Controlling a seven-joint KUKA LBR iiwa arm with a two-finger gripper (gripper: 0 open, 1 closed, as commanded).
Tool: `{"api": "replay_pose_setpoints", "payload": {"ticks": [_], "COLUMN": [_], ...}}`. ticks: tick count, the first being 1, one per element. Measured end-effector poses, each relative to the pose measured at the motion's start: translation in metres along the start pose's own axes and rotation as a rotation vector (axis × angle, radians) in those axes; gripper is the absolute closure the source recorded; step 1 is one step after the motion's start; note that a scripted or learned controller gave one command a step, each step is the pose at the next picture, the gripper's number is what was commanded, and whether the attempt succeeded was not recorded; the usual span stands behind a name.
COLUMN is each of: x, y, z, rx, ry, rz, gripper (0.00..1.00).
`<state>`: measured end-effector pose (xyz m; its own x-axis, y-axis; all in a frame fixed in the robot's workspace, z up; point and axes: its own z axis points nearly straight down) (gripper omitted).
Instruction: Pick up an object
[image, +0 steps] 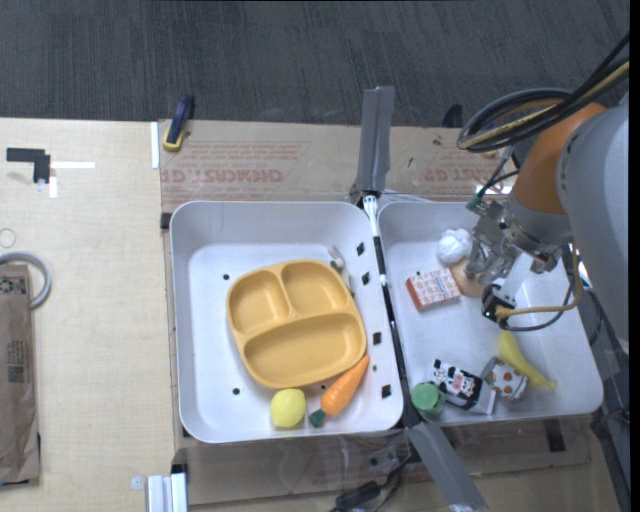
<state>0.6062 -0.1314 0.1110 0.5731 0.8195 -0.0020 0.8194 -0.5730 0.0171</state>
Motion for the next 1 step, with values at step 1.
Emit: {"api": "replay_pose_setpoints", "payload": {"ticks": [1], "x": [-0.0312], "y": [-0.0345], "z": [-0.0853], "rx": [0.019], "ry": [0.000], "rz": [-0.118], "gripper": [1.00]}}
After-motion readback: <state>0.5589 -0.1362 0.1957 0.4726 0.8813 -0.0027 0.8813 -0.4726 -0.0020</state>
